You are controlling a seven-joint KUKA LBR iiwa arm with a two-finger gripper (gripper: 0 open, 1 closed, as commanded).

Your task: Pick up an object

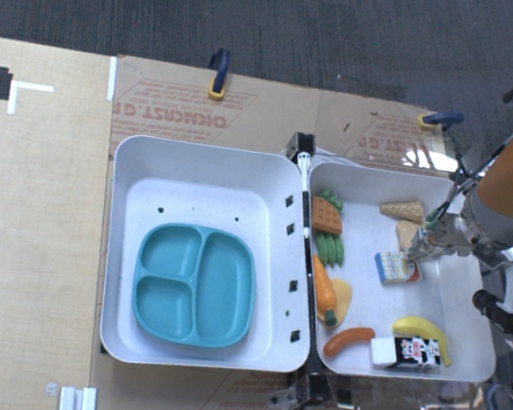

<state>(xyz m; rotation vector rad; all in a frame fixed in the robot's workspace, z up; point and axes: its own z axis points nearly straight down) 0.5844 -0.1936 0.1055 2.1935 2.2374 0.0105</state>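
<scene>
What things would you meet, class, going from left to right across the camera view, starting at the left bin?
Blue plate → carrot → sausage → small blue packet → banana

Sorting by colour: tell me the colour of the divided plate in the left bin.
The divided plastic plate is turquoise blue, seen in the camera view.

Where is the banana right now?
In the camera view the banana lies in the right bin, near its front right corner, just above the small cow-print carton and to the right of the red sausage.
</scene>
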